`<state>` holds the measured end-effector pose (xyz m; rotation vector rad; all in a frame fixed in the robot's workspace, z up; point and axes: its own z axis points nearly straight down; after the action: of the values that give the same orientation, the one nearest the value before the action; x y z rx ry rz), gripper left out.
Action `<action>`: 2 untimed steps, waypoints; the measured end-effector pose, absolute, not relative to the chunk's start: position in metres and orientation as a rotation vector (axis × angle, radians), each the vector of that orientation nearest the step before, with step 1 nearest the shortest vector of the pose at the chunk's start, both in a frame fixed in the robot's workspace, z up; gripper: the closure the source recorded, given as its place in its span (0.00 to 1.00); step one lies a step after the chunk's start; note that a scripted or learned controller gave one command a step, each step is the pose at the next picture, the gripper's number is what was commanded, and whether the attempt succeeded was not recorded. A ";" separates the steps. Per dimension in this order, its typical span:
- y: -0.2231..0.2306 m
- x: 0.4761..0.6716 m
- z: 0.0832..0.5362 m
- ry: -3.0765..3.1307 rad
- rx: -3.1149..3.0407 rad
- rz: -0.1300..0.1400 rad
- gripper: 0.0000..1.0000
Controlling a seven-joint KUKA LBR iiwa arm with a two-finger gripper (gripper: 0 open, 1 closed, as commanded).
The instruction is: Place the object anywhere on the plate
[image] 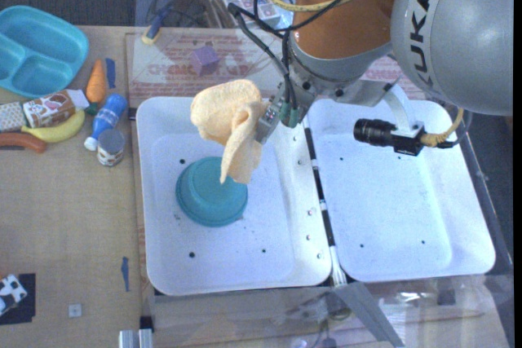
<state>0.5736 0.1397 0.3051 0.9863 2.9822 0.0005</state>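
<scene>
A yellow cloth [224, 116] hangs in the air over the left bin [159, 257]. Its lower end droops down onto the far rim of the round blue plate [208, 200], which lies in the middle of that bin. My gripper [272, 120] reaches in from the right, just right of the cloth, and is shut on the cloth's right edge. The orange and grey arm [383, 4] looms above the strip between the two bins and hides part of their far sides.
The right bin [408, 216] lies beside the left one, with a black cylinder [383, 134] on the arm above it. Left of the bins on the bench are a blue divided tray [37, 49], carrot [98, 81], banana [53, 130], bottle [108, 116] and can [112, 147].
</scene>
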 end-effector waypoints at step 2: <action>0.140 0.575 0.317 2.976 0.985 0.007 1.00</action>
<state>0.5752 0.1400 0.3173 0.9846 2.9757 0.0074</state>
